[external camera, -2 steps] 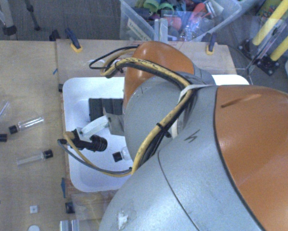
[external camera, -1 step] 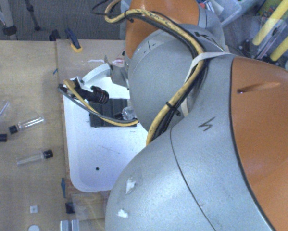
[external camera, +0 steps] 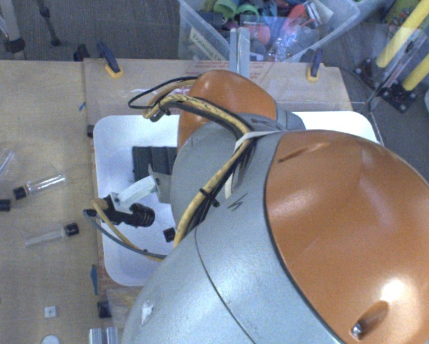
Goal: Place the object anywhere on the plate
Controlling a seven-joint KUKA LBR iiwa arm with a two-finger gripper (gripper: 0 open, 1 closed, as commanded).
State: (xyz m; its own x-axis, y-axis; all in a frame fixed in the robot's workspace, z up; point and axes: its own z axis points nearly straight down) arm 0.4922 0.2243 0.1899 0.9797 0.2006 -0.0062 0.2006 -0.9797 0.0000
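My grey and orange arm point(external camera: 307, 221) reaches in from the right and covers most of both bins. The left white bin point(external camera: 110, 142) shows along its left side and near corner. My gripper point(external camera: 151, 163) is a dark block low over this bin's middle, partly behind the arm's wrist. The bin floor under and right of the gripper is hidden by the arm. A strip of the right bin's far rim point(external camera: 336, 120) shows behind the arm.
Several clear vials with black caps point(external camera: 39, 186) lie on the wooden bench left of the bin. A clear tub of colourful toys point(external camera: 264, 13) stands behind the bench. Yellow tubes point(external camera: 411, 27) lean at the back right. A blue clamp point(external camera: 110, 61) grips the far edge.
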